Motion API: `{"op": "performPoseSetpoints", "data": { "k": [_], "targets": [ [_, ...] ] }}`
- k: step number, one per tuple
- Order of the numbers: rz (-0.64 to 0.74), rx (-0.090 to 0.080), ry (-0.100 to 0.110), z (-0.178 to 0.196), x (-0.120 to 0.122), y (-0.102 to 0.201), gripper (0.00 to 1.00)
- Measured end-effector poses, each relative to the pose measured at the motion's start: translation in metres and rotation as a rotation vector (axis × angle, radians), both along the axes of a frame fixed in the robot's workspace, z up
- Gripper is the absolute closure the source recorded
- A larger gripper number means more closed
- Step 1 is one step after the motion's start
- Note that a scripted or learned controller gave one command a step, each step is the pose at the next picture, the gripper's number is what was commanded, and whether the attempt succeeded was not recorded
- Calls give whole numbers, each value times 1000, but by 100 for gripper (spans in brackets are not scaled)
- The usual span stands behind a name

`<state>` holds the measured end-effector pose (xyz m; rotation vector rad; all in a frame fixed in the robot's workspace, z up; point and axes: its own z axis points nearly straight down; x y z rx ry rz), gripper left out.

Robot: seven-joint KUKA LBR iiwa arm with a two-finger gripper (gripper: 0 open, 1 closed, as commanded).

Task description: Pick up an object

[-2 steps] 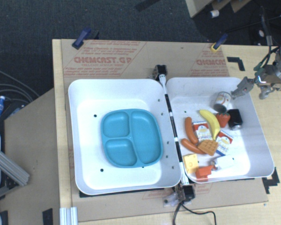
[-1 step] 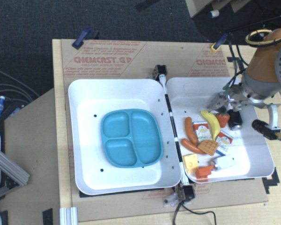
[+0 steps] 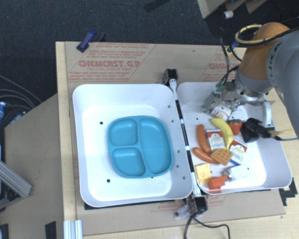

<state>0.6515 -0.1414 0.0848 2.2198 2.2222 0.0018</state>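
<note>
Dark carpet surrounds a brown cardboard-covered bench (image 3: 114, 59) on which two shallow white bins are set side by side. A blue three-compartment plastic plate (image 3: 139, 146) is seen in the left bin (image 3: 84, 108). At the right bin's (image 3: 274, 168) 12 o'clock, the metal two-finger gripper (image 3: 223, 104) is lowered; whether anything is clamped cannot be told. Just toward 6 o'clock from it, a yellow toy banana (image 3: 223, 130) is found, beside two orange toy sausages (image 3: 203, 146) and a yellow cheese block (image 3: 203, 173).

Glossy plastic tray (image 3: 139, 146), matt white bins (image 3: 89, 101)
</note>
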Motion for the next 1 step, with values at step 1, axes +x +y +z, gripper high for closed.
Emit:
{"op": "performPoseSetpoints", "data": {
  "k": [1],
  "targets": [
    [0,0,-1,0,15,50,0]
  ]
}}
